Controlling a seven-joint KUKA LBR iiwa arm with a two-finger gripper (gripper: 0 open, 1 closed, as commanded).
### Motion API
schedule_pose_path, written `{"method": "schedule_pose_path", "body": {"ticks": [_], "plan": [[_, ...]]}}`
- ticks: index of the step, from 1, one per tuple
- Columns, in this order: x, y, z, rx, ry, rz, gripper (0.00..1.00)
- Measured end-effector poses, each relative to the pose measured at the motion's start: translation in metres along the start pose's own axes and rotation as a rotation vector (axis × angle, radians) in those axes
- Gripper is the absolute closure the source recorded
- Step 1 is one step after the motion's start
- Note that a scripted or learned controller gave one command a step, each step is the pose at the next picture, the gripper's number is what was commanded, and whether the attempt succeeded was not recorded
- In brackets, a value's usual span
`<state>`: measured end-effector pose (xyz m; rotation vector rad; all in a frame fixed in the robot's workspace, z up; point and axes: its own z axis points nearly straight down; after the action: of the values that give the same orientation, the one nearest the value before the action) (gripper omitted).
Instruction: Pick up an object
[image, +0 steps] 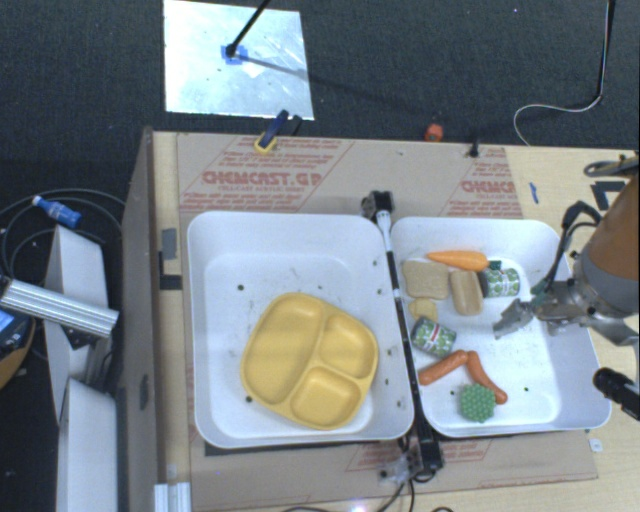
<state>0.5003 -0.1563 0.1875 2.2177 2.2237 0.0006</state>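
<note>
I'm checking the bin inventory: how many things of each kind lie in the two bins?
Yellow divided plate: 1
Carrots: 3
Bread pieces: 3
Cans: 2
Green broccoli: 1
Total: 10

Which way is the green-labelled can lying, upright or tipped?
Tipped: the small green-labelled can lies on its side on the right white bin's floor, beside the divider.

Bench (300, 165) w/ two white bins, left (215, 250) & right (545, 400), side by side.

Grey arm reaching in from the right, hand (512, 318) low, fingers slightly parted, holding nothing
</note>
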Motion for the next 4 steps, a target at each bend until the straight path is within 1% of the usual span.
{"method": "schedule_pose_path", "body": {"ticks": [1, 2, 3, 4], "plan": [[0.029, -0.014, 0.086, 0.002, 0.001, 0.001, 0.00], [0.029, -0.013, 0.076, -0.001, 0.000, 0.000, 1.00], [0.043, -0.013, -0.001, -0.003, 0.000, 0.000, 1.00], [0.043, -0.013, 0.000, -0.002, 0.000, 0.000, 0.00]]}}
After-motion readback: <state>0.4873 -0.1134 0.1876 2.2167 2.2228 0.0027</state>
